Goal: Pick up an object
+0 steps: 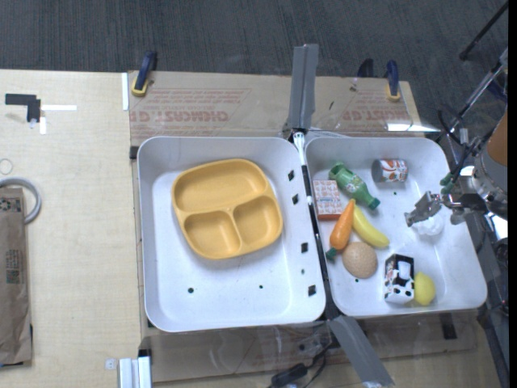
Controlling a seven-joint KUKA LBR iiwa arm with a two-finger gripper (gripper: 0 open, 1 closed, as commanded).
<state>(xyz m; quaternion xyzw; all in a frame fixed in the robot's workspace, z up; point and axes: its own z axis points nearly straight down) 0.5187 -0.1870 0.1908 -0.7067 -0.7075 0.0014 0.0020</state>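
Note:
The right bin point(452, 297) holds several toy foods: a green bottle point(353, 183), an orange carrot point(342, 224), a yellow banana point(370, 229), a tan egg-shaped piece point(360, 259), a red-and-white can point(390, 170), a pink box point(325, 199), a cow-print carton point(399, 278) and a yellow lemon point(423, 289). My gripper point(423, 211) reaches in from the right edge and hovers over the bin's right part, to the right of the banana and above the carton. Nothing shows between its fingers.
The left bin point(157, 281) carries a yellow three-compartment tray point(227, 208). A metal divider post point(304, 87) stands at the back between the bins. Blue clamps point(145, 71) hold cardboard behind them. A brown paper bag point(14, 273) lies at far left.

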